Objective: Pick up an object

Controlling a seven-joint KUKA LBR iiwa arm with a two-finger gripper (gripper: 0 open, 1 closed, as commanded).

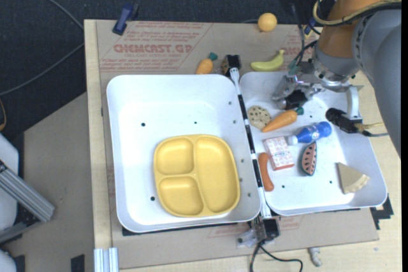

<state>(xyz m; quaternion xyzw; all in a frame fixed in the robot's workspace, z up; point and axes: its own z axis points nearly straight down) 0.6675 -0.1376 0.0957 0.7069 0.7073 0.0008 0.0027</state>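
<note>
My gripper point(288, 93) reaches down into the far part of the right bin point(366, 156), just above an orange carrot point(280, 120) and a round cookie point(258, 115). Nearer the front lie a blue bottle point(313, 132), a pink and white box point(278, 153), a red sausage point(265, 172), a watermelon slice point(309, 158) and a tan sandwich wedge point(350, 177). Nothing can be made out between the gripper and these things.
The left bin point(127, 111) holds a yellow divided plate point(196, 174). On the cardboard behind the bins lie a banana point(268, 62), an orange ball point(268, 22), a small orange toy point(205, 65) and a blue object point(124, 19).
</note>
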